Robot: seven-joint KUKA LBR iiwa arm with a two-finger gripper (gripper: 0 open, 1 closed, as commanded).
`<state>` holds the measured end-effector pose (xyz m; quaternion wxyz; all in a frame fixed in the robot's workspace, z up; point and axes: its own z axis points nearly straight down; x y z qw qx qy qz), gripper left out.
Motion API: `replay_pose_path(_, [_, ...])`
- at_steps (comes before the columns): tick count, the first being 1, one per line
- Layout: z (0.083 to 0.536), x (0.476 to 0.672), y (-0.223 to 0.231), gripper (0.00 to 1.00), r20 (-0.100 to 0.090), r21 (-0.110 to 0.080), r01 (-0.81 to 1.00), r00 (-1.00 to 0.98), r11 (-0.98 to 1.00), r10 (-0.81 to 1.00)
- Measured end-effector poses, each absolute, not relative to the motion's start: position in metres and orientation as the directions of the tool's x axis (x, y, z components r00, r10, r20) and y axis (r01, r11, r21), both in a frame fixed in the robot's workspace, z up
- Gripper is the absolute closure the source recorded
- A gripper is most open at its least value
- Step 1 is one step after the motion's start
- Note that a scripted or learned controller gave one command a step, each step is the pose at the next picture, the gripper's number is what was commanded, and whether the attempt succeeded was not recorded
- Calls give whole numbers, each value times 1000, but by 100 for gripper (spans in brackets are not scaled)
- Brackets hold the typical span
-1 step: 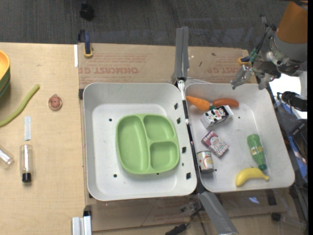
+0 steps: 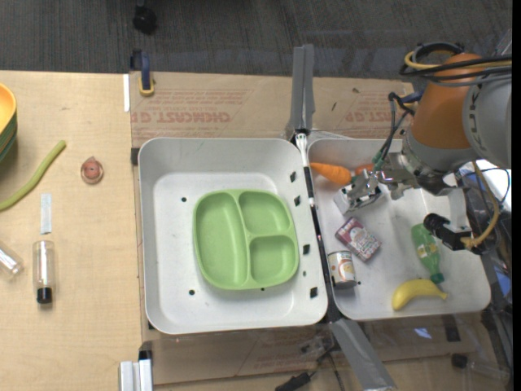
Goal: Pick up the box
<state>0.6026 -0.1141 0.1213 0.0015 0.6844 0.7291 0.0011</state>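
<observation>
— So, what's in the two bins?

— Left bin (image 2: 155,243): one light-green divided tray (image 2: 244,239), smooth plastic w/ three compartments and rounded corners, sitting about mid-bin. Right bin (image 2: 464,300): an orange carrot (image 2: 330,172) at its far-left corner, a small can (image 2: 343,269) by the left wall near the front, a yellow banana (image 2: 417,293) at the front edge, a green bottle (image 2: 426,251) toward the right side — and the box (image 2: 358,238).

— Describe the box.

— Small, flat, rectangular, pink-purple printed wrapper w/ a pale border, lying tilted in the left half of the right bin, just behind the can.

— And the gripper?

— The gripper (image 2: 362,192) is metallic, grey-silver, on the grey arm (image 2: 480,120) w/ its orange band (image 2: 440,112). It hangs over the far-left part of the right bin, just beside the carrot. Can't tell if its fingers are apart or together; nothing visible between them.

— Box vs. gripper?

— Box lies near, toward the bin's front edge from the gripper, apart from it — not touching.

— Outside the bins?

— On the wooden bench (image 2: 65,349)'s left part: a green bean-like strip (image 2: 37,176), a pinkish round bit (image 2: 92,169), a clear vial w/ black cap (image 2: 43,272).
</observation>
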Motion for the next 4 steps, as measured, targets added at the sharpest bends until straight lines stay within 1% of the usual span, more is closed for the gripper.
replay_pose_path(1, [97, 547, -123, 0, -4, 11, 984, -179, 179, 984])
replay_pose_path(2, [96, 481, -100, 0, -5, 10, 896, -444, 444, 896])
replay_pose_path(3, [108, 477, -120, 0, -1, 0, 1000, -9, 9, 1000])
replay_pose_path(4, [103, 477, -103, 0, 0, -2, 1000, 8, -8, 1000])
